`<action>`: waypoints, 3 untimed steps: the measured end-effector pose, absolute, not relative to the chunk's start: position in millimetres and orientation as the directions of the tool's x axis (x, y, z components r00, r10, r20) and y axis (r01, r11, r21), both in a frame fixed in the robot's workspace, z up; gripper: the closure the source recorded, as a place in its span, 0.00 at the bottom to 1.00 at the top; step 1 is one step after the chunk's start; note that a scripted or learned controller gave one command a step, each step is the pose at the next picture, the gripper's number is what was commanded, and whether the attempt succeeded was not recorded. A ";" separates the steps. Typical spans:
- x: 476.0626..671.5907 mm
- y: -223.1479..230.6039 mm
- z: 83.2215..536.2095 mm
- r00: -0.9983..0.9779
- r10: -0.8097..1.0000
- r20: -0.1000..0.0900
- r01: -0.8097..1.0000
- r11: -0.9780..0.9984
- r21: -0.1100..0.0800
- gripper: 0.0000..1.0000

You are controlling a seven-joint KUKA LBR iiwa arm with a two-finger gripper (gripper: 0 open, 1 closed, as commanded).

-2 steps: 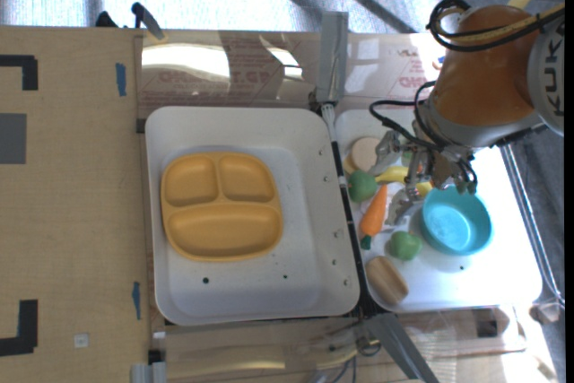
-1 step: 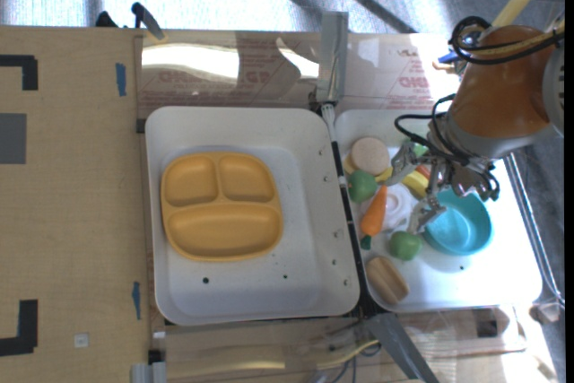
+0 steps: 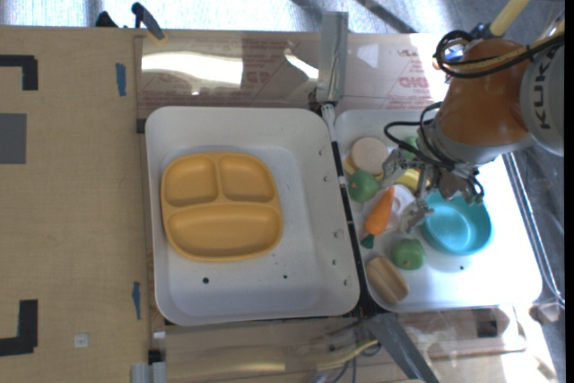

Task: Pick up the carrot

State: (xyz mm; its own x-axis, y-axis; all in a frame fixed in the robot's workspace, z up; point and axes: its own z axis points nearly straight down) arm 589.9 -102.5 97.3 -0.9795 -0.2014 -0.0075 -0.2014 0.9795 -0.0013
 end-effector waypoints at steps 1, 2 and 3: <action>519.5 -95.1 126.2 -0.969 -0.246 -0.005 -0.246 0.969 -0.001 0.00; 499.6 -101.2 96.1 -0.985 -0.172 -0.022 -0.172 0.985 -0.001 0.00; 495.1 -95.4 95.9 -0.999 0.045 -0.028 0.045 0.999 0.004 0.00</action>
